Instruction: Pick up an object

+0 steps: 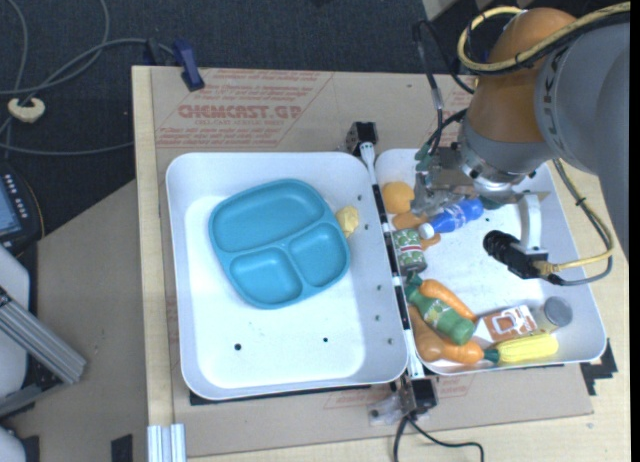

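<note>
At your three o'clock the arm point(560, 80) overhangs the right bin point(585, 295), hiding its far corner. Its tool point(436, 190) hangs over a blue bottle point(457, 216) and an orange piece point(398, 195); you cannot tell its grip. The blue tray point(278, 242) fills the left bin point(200, 330).

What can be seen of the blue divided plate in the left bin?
The blue divided plate is a rounded, light blue tray that looks like smooth plastic. Raised ridges split it into three compartments: one large along its upper side and two smaller ones below. All three look bare. It lies flat and right side up, turned at a slant, on the floor of the left bin, in the upper half. A small yellow object sits at its right edge, seemingly touching it.
</note>
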You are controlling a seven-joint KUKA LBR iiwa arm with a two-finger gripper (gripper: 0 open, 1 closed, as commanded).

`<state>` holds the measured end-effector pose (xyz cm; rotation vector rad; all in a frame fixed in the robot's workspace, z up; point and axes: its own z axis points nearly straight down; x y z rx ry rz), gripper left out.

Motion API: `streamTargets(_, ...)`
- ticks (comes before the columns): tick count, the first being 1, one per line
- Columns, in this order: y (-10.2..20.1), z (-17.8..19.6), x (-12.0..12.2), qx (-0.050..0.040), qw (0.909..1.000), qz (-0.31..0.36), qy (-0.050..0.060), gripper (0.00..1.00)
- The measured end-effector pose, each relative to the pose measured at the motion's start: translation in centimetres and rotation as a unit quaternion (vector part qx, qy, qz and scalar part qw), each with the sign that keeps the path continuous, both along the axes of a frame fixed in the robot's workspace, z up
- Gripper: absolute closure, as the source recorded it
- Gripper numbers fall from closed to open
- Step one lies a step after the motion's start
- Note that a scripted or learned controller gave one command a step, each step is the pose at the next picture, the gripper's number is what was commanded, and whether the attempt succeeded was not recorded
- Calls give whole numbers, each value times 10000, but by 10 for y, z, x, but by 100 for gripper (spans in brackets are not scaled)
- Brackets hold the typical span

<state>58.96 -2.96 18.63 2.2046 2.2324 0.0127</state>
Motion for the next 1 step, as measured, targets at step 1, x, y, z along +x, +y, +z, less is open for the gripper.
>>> streamTargets(1, 46, -1, 74, -16, 10000, -28, 10, 100)
